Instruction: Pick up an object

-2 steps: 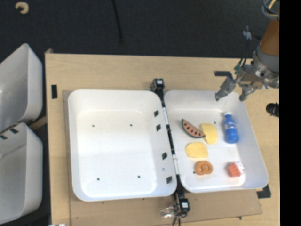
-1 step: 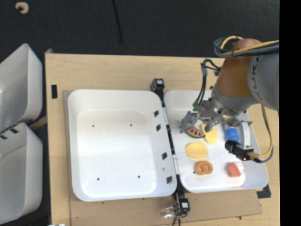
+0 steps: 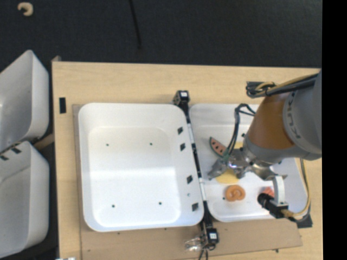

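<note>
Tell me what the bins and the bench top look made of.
The bins: likely moulded plastic, glossy white, judging by rounded corners and soft glare on the floor. The bench: looks like pale wood or wood laminate, matte, with an even tan tone; which one is unclear.

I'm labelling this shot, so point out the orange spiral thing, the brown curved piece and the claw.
orange spiral thing [image 3: 235, 193]: camera view, its coiled middle.
brown curved piece [image 3: 217, 145]: camera view, mid-length.
claw [image 3: 223, 167]: camera view, between the fingertips.
</note>
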Robot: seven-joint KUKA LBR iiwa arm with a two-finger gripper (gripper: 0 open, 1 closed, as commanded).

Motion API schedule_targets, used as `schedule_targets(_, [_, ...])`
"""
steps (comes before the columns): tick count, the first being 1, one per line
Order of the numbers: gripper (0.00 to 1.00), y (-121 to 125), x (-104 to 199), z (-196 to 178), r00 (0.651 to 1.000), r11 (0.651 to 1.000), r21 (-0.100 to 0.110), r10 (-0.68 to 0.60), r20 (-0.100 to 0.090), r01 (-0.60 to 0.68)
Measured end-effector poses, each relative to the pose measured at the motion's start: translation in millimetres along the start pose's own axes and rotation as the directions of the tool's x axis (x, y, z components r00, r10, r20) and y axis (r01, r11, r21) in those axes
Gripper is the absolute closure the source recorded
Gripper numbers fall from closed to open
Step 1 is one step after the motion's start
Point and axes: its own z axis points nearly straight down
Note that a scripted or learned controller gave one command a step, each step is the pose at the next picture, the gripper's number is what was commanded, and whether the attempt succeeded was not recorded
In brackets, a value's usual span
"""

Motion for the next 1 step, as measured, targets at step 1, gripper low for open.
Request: schedule_targets(1, [1.00,5.5,-0.5,-15.4,1.000,1.000,-0.013,0.002,0.001,-0.002])
